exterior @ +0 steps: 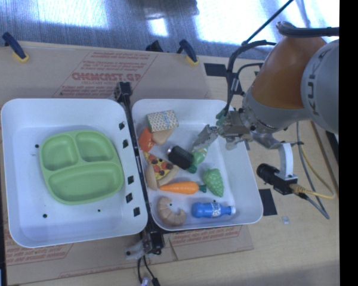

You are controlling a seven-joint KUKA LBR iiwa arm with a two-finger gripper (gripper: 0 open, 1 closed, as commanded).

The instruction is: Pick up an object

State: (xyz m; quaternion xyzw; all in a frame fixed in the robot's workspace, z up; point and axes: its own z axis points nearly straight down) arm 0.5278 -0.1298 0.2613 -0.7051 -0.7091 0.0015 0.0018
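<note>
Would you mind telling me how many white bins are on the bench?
2. The left bin holds a green divided plate; the right bin holds the toy food, with the hand over it.

Grey arm (298,82) from the right, end effector (204,137) lowered.

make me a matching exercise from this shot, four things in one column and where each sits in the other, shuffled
Things
1. green divided plate
2. blue bottle
3. carrot
4. small printed box

Places
A. far end of the right bin
B. near right corner of the right bin
C. left bin
D. middle of the right bin, beside the green grapes

Pairs: 1-C, 2-B, 3-D, 4-A
</note>
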